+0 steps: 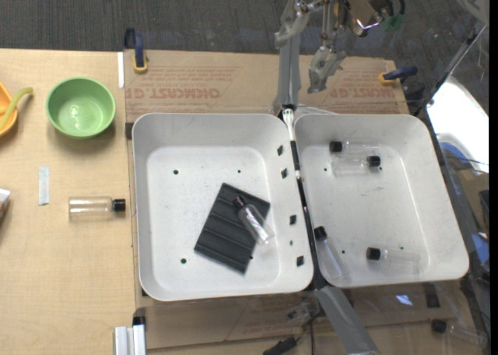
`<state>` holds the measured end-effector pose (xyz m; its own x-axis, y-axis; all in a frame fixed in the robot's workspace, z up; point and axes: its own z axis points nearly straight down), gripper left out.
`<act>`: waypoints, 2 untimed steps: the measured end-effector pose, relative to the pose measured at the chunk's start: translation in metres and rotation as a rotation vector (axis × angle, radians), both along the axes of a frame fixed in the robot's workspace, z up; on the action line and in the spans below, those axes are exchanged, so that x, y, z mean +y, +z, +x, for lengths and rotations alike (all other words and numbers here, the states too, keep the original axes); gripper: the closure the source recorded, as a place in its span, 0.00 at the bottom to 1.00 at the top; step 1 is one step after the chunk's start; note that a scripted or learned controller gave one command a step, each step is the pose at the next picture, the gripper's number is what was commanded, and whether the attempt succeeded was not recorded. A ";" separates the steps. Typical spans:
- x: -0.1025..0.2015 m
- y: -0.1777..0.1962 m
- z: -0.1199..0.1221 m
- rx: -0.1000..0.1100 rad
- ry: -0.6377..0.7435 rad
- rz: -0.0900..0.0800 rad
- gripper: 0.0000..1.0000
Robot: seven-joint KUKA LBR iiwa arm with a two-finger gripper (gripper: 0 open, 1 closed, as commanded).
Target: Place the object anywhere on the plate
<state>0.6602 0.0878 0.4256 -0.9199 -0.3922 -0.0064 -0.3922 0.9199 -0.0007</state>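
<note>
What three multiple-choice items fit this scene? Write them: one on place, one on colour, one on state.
1. Where is the black plate?
A. in the left bin
B. in the right bin
C. on the bare bench

2. What colour is the bowl?
A. red
B. green
C. blue

3. How is the small bottle on the plate?
A. standing upright
B. lying on its side
C. gripped by the fingers

Key: 1 A, the plate lies on the left bin's floor. 2 B, the bowl is light green. 3 B, the bottle lies flat across the plate's edge.
</note>
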 end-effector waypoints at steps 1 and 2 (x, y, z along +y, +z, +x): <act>0.000 0.000 0.000 0.000 0.000 0.000 0.00; 0.000 0.000 0.000 0.000 0.000 0.000 0.00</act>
<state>0.6601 0.0878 0.4256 -0.9198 -0.3924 -0.0063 -0.3924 0.9198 -0.0005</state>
